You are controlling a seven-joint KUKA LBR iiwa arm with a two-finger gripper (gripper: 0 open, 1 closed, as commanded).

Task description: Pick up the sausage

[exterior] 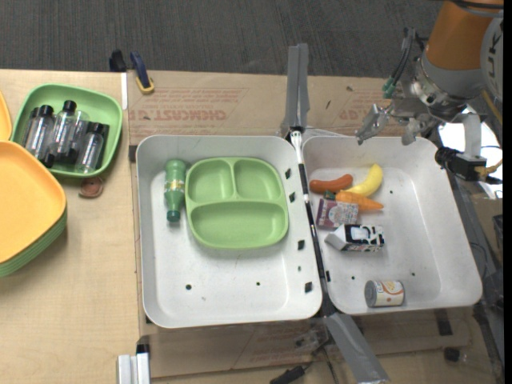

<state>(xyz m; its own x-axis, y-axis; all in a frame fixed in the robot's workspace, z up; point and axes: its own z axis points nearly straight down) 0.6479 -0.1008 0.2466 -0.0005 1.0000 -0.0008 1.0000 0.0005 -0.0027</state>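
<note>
The sausage (330,186), probably a light, smooth, slippery toy best pinched across its free middle, is lying in the right bin (448,214) touching the banana (364,182) and carrot (362,202), while the pincer (392,126) is being held wide open above the bin's far rim.

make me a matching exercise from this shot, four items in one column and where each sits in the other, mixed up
Items:
1. sausage
2. green bottle
3. small can
4. divided green plate

Places:
A. lying near the front edge of the right bin
B. in the left bin, along its left wall
C. middle of the left bin
D. right bin, beside the banana

Pairs: 1-D, 2-B, 3-A, 4-C
</note>
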